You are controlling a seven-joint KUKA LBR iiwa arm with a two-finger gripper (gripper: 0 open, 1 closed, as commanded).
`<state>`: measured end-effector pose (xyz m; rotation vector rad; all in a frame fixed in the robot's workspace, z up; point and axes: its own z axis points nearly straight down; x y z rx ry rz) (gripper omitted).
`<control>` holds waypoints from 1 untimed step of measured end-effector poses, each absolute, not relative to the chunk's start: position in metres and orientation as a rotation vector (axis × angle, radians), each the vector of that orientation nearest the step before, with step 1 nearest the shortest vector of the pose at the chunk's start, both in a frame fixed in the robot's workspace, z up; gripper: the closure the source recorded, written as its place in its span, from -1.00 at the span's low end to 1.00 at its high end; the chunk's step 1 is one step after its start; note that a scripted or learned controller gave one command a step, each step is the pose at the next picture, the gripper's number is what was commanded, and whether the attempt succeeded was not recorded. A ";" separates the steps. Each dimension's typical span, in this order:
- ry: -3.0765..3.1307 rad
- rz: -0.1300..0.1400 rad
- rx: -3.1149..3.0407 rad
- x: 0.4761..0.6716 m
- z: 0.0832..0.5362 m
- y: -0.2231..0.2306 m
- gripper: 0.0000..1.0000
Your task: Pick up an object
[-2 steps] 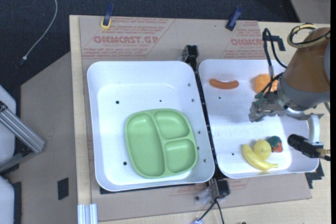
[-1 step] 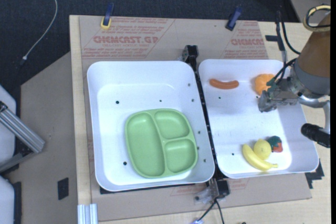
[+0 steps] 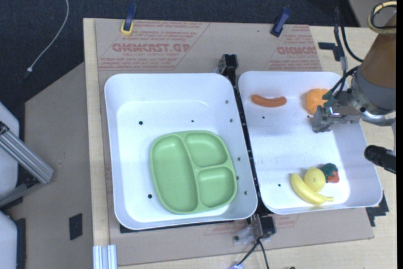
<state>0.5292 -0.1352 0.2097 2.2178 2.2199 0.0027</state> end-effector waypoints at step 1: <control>2.228 0.004 2.213 0.554 0.211 -0.076 1.00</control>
